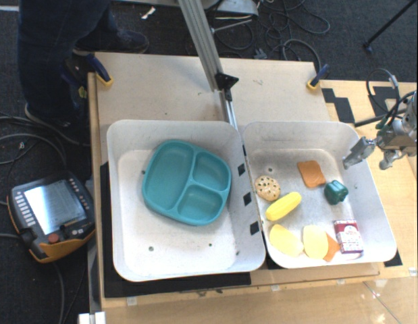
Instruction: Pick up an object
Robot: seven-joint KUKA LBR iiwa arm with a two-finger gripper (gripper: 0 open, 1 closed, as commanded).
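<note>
The hand [374, 152] hung at the right bin's [290, 132] far right rim, prongs spread, gripping nothing; its arm was cut off. The green object [336, 192] lay just below it.

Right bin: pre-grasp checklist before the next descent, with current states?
1. Gripper sits above the right bin, near its far right rim: ok.
2. Nothing visible between the fingers: ok.
3. Nearest target, green object, stands apart from its neighbours: ok.
4. Orange piece lies flat, free on all sides: ok.
5. Yellow pieces crowd together, touching an orange slice: not ok for a clean pick.
6. Finger opening: cannot tell.
</note>
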